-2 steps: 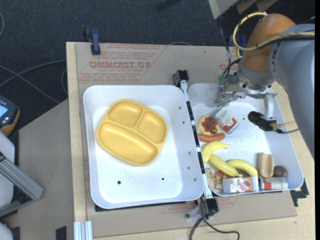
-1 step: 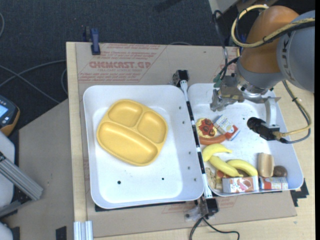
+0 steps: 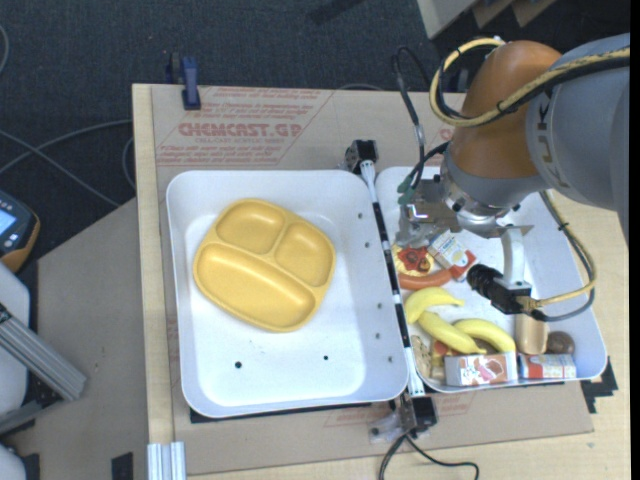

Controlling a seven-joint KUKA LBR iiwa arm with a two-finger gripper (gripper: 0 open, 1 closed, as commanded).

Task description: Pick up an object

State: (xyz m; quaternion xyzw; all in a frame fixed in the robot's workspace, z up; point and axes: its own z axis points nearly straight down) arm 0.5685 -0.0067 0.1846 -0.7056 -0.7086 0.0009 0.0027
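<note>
My gripper (image 3: pixel 425 220) hangs low over the far left part of the right bin (image 3: pixel 590 340), under the orange-banded wrist. Just below it lie a red and orange toy (image 3: pixel 414 261) and a small white packet (image 3: pixel 447 245). Closer to the front edge are two yellow bananas (image 3: pixel 430 300) (image 3: pixel 472 334). A red and white carton (image 3: pixel 481 370) rests along the bin's front wall. The wrist hides the gripper's tips, and nothing is visibly held.
The left bin (image 3: pixel 200 368) holds a yellow divided plate (image 3: pixel 264 263). A brown piece (image 3: pixel 531 336) and a dark round thing (image 3: pixel 560 343) sit at the right bin's front right. A blue clamp (image 3: pixel 187 80) stands at the cardboard's far left corner.
</note>
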